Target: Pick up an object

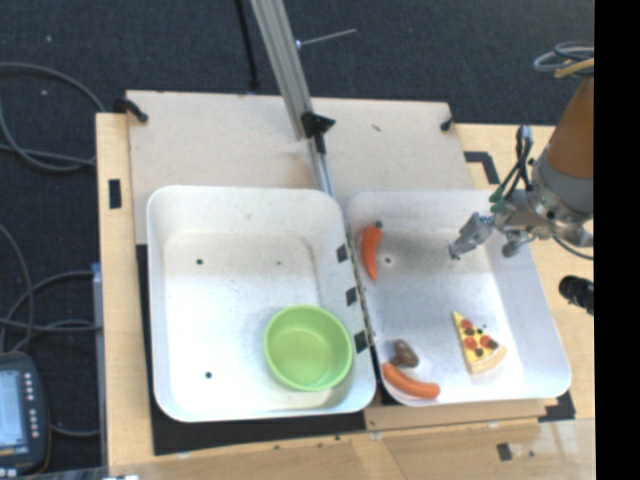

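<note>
- Overhead, from the fixed camera: two shallow white plastic bins side by side on a pale wooden bench (220, 138), left bin (175, 268) and right bin (525, 308).
- Near the front right corner of the left bin, a round lime-green plastic bowl (308, 346), upright.
- Against the right bin's left wall, an orange toy carrot (370, 251), lengthwise.
- At the right bin's front left, a small brown lump (404, 352) just beside an orange-red toy sausage (411, 384).
- Further right, a yellow toy pizza slice with red dots (477, 342), well apart from the sausage.
- Above the right bin's back right part, the grey two-finger gripper (485, 236); jaws apart, nothing between them.
- Slanting across the bench from the back, a silver aluminium rail (285, 53).
</note>
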